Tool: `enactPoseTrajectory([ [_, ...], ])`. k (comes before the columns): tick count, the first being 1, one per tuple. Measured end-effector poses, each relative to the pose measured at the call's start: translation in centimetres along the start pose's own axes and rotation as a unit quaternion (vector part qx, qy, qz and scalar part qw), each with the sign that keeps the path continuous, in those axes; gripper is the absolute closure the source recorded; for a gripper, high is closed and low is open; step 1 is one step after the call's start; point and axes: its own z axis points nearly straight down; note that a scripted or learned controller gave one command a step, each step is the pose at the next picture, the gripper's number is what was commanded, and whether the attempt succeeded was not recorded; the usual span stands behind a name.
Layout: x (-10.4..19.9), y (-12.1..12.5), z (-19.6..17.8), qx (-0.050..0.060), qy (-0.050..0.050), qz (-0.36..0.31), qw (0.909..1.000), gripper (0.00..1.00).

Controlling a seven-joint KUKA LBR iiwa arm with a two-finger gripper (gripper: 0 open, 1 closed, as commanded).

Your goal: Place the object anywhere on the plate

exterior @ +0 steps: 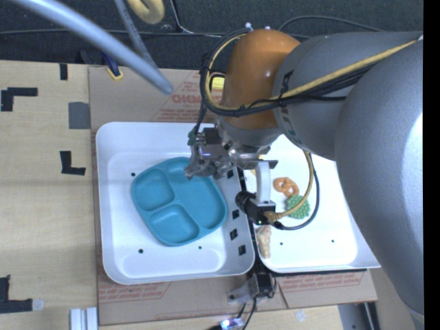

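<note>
Two shallow white bins sit side by side on a cardboard sheet (137, 98) that covers the wooden tabletop (41, 205). The left bin (113, 253) holds a blue plate (179, 201) with three compartments, lying at a slant across the bin floor. The grey arm (371, 108) enters from the right, its orange band (254, 71) above the middle of the scene, and the wrist hangs over the divide between the bins. The tool (201, 162) sits at the upper right edge of the plate, just above its rim; from this angle the wrist hardware crowds it, and I cannot tell how it is set or whether anything is in it. In the right bin (323, 253), a pretzel-shaped orange object (284, 185) lies near the left wall, with a small green bumpy object (297, 205) just below it and close beside it. A pale tan item (263, 238) rests lower down, against the bin's left wall. Black cables (275, 215) loop from the wrist over this area. Both the orange and green objects are in the right bin, apart from the plate.
</note>
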Motion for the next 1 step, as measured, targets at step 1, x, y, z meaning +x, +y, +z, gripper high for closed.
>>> enactPoseTrajectory([
  [1, 5.57, -0.98, -0.42, -0.001, 0.0, 0.0, 1.0, 1.0],
])
